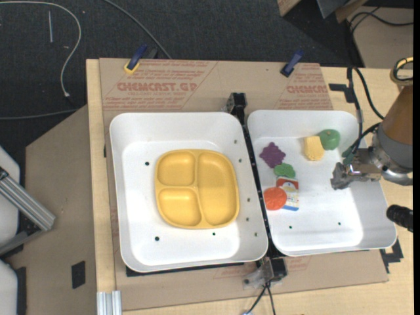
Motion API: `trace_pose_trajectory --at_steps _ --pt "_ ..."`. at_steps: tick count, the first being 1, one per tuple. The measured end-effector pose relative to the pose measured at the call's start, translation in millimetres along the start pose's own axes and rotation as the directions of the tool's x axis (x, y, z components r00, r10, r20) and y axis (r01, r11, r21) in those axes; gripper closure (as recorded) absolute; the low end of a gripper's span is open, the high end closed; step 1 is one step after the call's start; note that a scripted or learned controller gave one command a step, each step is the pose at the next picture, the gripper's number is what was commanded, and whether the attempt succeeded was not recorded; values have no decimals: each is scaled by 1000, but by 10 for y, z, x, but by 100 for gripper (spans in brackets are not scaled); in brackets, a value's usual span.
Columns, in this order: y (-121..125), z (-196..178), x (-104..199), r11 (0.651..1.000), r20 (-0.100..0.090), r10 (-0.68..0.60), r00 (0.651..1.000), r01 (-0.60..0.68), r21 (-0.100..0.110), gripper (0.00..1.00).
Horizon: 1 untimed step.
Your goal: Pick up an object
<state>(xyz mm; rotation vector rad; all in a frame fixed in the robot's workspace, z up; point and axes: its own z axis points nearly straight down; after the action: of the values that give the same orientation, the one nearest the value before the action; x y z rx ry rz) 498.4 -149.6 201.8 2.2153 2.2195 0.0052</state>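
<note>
You had the hand [341,176] low over the right side of the right bin [328,238], with bare white floor under it and nothing between its fingers that you could see; how far they were spread could not be told, because the metal tip was small and blurred. The arm [400,136] came in from the right and was cut off by the frame edge. The things to pick lay apart from the hand, to its left in the same bin: a yellow block [314,148] touching a green ball [329,138], a purple piece [272,154], a small green piece [285,171], and an orange round thing [275,198] against a small printed packet [290,193] whose print was unreadable. The left bin [131,235] on the worktop [197,84] held a yellow divided plate [197,189].
</note>
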Motion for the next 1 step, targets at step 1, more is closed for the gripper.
trace_pose_trajectory --at_steps 1 --pt "13 -219 1 1000 -1 0 1000 0 2 100"
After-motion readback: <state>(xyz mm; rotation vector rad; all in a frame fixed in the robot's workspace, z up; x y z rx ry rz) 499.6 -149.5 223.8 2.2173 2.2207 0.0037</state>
